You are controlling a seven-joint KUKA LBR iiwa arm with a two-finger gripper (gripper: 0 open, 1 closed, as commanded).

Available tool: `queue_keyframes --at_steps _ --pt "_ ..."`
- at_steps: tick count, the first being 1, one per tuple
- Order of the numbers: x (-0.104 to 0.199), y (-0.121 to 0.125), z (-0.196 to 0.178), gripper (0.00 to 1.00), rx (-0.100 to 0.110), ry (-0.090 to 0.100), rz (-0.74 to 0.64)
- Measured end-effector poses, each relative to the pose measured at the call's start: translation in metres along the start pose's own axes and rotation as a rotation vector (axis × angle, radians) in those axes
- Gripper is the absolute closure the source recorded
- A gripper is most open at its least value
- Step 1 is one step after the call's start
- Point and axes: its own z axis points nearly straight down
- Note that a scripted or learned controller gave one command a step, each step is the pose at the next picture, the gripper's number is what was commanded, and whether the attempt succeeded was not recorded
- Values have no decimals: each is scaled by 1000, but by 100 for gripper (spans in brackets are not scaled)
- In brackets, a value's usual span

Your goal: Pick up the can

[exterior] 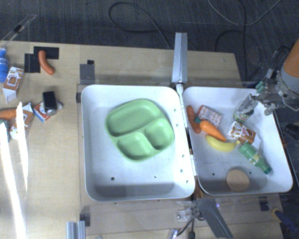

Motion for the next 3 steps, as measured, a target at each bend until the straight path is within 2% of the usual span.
queue_keyframes --at_steps 1,2,3 --pt "-3 30 93 0 -2 -2 7" --pt "-1 31 82 100 -3 -3 0" --pt "-1 32 82 0 -5 -4 0"
